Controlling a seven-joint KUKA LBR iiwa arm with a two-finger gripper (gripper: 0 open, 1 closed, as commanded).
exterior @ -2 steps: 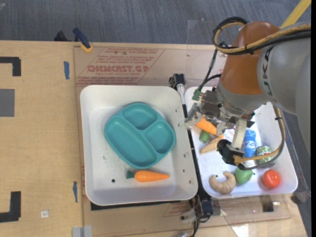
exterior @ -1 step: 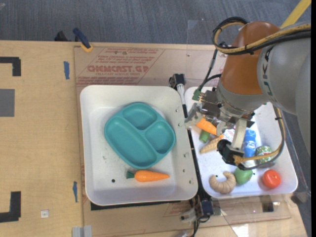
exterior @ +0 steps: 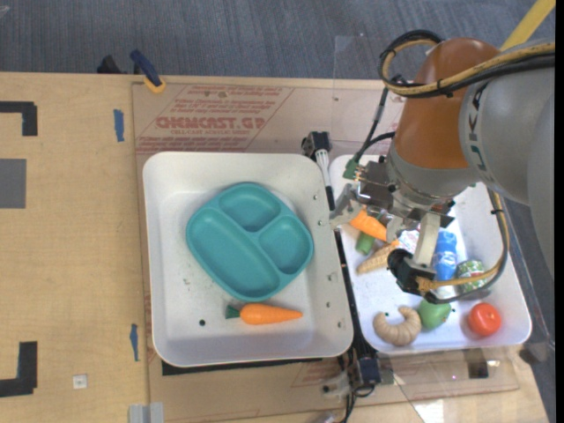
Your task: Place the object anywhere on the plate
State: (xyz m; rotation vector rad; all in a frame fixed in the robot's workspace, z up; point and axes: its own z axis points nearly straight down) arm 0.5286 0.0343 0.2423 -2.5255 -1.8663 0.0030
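One carrot point(exterior: 265, 315) beside teal plate point(exterior: 249, 239)

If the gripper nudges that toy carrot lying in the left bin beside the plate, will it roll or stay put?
The carrot looks rounded and tapered, so it would probably roll, curving toward its thin end. It looks like smooth moulded plastic, likely light and slippery. The plate close behind might stop it.

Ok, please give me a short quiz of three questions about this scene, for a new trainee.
1. True or false: the teal three-compartment plate lies in the left white bin.
2. Which toy lies beside the plate in that bin? A) orange carrot B) red tomato C) tan croissant
3. Fill in: the red tomato toy sits in the ___ bin.

Key: 1 true; 2 A, the orange toy carrot; 3 right.
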